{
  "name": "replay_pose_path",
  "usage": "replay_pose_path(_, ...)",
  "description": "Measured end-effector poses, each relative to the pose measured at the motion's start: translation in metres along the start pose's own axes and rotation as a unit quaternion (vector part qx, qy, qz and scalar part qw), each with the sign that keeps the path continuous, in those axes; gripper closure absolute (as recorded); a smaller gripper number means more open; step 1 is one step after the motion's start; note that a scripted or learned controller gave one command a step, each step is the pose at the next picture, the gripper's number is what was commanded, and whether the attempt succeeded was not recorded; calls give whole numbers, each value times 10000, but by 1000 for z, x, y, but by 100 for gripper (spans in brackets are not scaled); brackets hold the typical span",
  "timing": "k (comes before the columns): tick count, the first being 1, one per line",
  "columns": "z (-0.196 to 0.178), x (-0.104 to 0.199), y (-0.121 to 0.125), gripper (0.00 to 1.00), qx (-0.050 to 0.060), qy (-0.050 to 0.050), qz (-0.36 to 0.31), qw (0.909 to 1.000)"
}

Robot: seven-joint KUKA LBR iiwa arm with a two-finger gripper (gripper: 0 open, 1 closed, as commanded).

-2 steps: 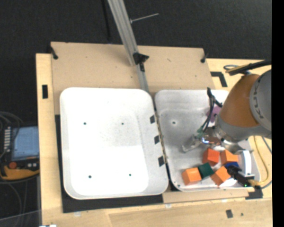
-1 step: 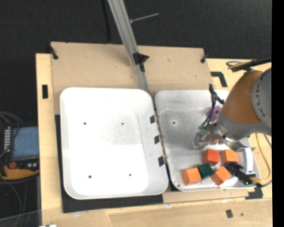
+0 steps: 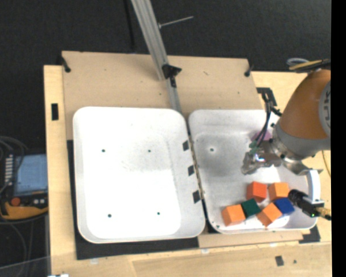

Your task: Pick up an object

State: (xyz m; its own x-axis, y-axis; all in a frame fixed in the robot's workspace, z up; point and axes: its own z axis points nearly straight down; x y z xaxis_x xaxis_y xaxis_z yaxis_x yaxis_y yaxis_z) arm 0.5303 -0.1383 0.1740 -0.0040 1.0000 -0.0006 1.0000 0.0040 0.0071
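I read this as the approach step; end effector (image 3: 252, 162) low over right bin (image 3: 219, 133), grip state unreadable; next, descend onto orange block (image 3: 257, 190).

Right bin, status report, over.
Gripper low over right bin, nothing seen held. Blocks clustered at near corner, below gripper. Path unobstructed.

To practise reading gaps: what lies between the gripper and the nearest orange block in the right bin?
Bare white bin floor: the camera view shows the gripper just above the orange block, with nothing between them.
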Motion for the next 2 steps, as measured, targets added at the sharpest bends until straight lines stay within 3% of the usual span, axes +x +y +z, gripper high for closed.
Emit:
replay_pose_path(1,-64,-3,4,100,-9,-7,-2,10000)
replay_pose_path(2,-51,-5,4,100,43,-9,9,10000)
